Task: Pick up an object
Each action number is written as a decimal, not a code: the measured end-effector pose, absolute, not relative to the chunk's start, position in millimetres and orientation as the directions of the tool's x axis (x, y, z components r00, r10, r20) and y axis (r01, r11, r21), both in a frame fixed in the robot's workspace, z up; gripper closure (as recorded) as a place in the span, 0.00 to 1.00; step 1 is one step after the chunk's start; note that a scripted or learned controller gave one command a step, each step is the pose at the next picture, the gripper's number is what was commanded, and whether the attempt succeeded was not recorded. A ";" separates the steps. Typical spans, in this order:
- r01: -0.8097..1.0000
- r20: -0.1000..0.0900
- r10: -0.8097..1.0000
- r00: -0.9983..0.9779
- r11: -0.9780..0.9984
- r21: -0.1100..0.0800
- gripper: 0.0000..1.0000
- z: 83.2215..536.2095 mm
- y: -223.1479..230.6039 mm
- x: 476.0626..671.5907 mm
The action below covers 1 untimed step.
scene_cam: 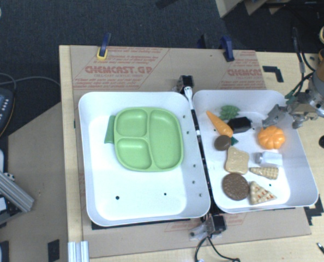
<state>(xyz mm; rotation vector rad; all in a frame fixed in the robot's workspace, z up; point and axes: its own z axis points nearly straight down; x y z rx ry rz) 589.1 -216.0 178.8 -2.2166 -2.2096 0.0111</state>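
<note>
White right bin (pixel 306 171) holds pumpkin (pixel 271 137) just below gripper (pixel 286 115).

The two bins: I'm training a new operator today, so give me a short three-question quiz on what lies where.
1. True or false: the green divided plate lies in the left bin.
2. Which lies nearest the gripper: A) round brown cookie, B) orange pumpkin, C) carrot?
3. Fill in: the carrot lies in the ____ bin.

Key: 1 true; 2 B; 3 right.
</note>
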 end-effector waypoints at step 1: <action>1.000 0.000 1.000 0.000 0.000 0.001 0.00 187.0 -215.7 592.7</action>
